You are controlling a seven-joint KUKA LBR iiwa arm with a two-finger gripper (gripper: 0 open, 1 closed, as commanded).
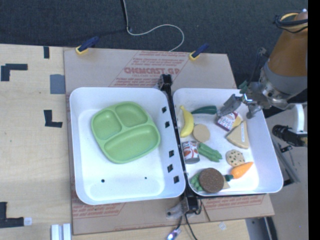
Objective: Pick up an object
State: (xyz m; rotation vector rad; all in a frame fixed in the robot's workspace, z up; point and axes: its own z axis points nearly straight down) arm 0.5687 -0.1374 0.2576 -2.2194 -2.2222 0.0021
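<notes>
Dark carpet is filling the top of what we are seeing, with a white cable [150, 31] looping across it, and below it a pale wooden bench [30, 134] is carrying a cardboard sheet [145, 69] pinned by two blue-and-yellow clamps.

Going from left to right, we are looking first at the left bin [80, 149], where a green divided plate [125, 131] is lying a little tilted.

Black clips are joining the left bin to the right bin [265, 159] along the shared wall. Here toy foods are crowding together: a banana [186, 121], a round tan biscuit [202, 133], a small red-and-white can [190, 151], a green pepper-like piece [209, 152], a dark green piece [204, 110] partly hidden, a burger [211, 180] covering something green we are not managing to name, a chocolate-chip cookie [234, 157], a carrot [241, 170], a cheese wedge [239, 135] and a red-labelled packet [227, 120].

At the right, the arm is coming in, its upper part cut off by the frame. We are seeing the gripper [244, 106] hanging over the back of the right bin with its fingers spread, one tip just above the packet, nothing clamped between them.
</notes>
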